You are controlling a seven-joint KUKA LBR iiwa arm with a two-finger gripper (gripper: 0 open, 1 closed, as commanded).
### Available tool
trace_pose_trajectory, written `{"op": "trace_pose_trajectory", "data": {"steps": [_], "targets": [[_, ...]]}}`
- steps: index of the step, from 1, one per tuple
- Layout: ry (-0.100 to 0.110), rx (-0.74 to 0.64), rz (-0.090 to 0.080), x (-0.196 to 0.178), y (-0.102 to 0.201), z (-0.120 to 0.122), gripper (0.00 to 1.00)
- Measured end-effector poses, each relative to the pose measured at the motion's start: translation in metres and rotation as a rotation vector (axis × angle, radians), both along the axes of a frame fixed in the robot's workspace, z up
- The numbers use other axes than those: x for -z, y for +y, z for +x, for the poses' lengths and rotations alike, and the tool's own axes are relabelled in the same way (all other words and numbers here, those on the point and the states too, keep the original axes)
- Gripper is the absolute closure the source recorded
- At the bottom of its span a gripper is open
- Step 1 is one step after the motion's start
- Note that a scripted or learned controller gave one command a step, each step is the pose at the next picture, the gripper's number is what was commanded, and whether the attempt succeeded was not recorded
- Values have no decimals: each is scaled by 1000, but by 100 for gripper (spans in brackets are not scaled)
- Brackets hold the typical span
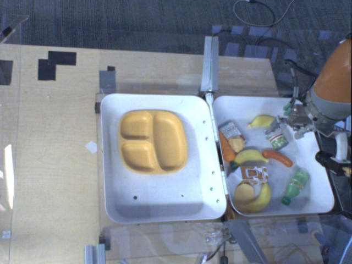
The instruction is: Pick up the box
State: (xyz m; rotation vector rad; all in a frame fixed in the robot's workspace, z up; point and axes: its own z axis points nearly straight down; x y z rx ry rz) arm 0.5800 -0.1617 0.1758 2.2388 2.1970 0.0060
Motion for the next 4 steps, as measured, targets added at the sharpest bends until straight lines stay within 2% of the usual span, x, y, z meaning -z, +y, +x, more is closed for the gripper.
{"op": "trace_pose_trajectory", "data": {"steps": [1,2,3,4], "targets": [[-4,142,0,87,-29,16,0],[-1,172,0,89,-22,63,0],[2,409,3,63,-18,26,0],[-1,458,2,-31,-34,2,0]]}}
